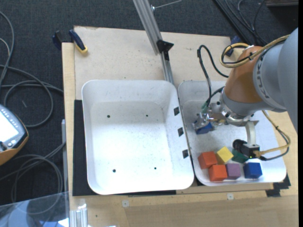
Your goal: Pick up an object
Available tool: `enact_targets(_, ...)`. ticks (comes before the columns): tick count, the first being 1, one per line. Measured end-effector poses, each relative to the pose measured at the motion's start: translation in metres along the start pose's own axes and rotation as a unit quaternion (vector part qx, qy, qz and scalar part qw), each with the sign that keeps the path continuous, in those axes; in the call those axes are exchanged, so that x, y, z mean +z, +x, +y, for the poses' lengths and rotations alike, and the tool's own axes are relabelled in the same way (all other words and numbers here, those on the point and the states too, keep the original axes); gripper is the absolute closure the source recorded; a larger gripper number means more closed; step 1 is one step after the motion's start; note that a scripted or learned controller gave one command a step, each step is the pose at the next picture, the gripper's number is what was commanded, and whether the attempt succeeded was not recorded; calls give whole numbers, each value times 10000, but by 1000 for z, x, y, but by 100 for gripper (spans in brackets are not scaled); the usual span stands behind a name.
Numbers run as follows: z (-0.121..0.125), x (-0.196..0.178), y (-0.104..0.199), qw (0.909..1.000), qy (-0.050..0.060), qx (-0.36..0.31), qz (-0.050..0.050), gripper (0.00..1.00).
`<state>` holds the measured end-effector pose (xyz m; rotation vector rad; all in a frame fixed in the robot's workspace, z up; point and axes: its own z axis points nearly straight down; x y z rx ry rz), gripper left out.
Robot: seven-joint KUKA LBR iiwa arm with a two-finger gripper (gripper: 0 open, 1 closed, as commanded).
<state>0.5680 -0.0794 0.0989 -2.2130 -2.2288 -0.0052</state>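
While the gripper (202,126) hangs at roughly 10 o'clock from the blocks (229,163), can't tell its state; closing there probably grabs nothing.

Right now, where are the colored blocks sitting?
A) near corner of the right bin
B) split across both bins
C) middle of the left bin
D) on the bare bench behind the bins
A: the orange blocks, yellow block, purple block and blue block all cluster at the near end of the right bin, below the arm.
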Motion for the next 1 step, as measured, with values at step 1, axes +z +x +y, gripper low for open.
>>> enact_targets(1,-49,-105,61,10000,-21,4,2,100)
